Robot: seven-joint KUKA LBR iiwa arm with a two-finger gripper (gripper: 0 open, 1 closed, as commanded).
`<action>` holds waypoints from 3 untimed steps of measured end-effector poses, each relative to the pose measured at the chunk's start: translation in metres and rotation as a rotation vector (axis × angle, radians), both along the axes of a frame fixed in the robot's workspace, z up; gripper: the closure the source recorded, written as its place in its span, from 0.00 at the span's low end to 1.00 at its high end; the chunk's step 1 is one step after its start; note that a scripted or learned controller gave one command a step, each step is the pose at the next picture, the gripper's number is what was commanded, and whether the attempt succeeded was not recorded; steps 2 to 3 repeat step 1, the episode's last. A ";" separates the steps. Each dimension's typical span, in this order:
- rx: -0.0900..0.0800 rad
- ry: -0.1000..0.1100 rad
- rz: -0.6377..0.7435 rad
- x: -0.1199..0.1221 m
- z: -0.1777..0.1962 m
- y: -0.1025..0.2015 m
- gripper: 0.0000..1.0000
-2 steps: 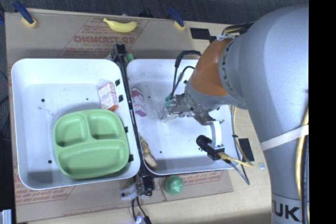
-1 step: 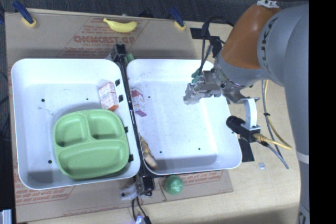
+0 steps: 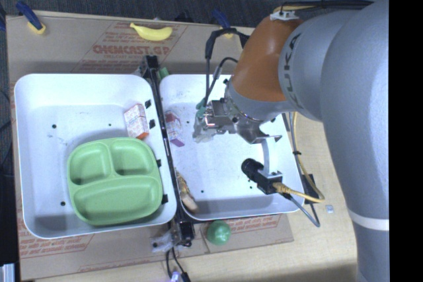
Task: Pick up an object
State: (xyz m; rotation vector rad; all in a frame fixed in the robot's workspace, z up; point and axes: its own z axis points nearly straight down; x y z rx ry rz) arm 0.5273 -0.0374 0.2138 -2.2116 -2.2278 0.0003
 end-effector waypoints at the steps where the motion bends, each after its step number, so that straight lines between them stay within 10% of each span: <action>1: -0.001 0.000 -0.001 0.000 0.000 -0.001 0.00; 3: -0.001 0.000 -0.001 0.000 0.000 -0.001 0.00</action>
